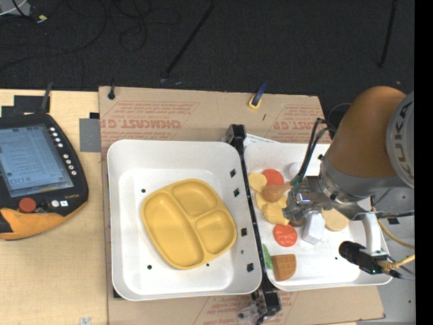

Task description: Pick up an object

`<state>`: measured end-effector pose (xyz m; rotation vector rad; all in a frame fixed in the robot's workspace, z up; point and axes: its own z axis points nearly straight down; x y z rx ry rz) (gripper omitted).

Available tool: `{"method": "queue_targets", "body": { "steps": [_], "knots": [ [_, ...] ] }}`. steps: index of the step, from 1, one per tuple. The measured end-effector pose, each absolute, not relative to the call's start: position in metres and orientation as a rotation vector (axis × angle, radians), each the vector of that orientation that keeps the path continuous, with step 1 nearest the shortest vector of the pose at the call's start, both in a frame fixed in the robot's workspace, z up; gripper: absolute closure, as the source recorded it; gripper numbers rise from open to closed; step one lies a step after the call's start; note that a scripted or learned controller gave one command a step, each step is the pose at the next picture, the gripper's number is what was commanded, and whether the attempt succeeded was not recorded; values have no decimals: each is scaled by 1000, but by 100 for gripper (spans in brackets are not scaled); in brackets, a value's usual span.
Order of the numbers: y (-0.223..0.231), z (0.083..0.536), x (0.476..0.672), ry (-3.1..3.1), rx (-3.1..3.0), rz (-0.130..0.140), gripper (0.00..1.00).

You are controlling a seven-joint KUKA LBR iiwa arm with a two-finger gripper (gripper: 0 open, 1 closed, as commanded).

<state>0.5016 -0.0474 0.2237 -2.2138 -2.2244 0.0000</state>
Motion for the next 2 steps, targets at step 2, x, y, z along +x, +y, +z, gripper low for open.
{"method": "queue_targets", "body": {
  "steps": [2],
  "knots": [
    [-3,233,503,-2217,-2222,2,100]
  ]
}}
